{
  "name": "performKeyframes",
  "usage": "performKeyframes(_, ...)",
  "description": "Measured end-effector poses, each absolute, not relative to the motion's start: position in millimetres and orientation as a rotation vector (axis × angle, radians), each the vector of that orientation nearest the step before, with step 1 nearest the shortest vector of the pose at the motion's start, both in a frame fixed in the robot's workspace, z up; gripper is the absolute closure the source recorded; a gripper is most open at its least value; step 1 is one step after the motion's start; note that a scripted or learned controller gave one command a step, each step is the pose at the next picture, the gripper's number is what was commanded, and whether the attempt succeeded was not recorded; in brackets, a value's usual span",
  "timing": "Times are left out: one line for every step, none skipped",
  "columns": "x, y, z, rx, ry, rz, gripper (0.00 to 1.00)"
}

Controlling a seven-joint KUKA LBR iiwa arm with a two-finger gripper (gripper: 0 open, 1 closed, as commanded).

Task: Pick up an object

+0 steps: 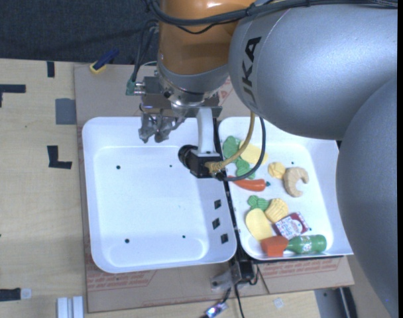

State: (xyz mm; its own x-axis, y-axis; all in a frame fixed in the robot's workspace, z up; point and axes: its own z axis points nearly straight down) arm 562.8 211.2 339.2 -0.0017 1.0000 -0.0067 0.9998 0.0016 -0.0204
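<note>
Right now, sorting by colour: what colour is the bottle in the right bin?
Green bottle, clearest in the camera view.
</note>
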Motion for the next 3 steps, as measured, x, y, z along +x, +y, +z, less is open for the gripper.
performKeyframes(579.4,234,527,-2.221,-2.231,-0.027,1.0)
performKeyframes(519.7,233,350,-2.213,-2.217,0.032,1.0)
performKeyframes(604.5,232,385,-2.223,-2.224,-0.005,1.0)
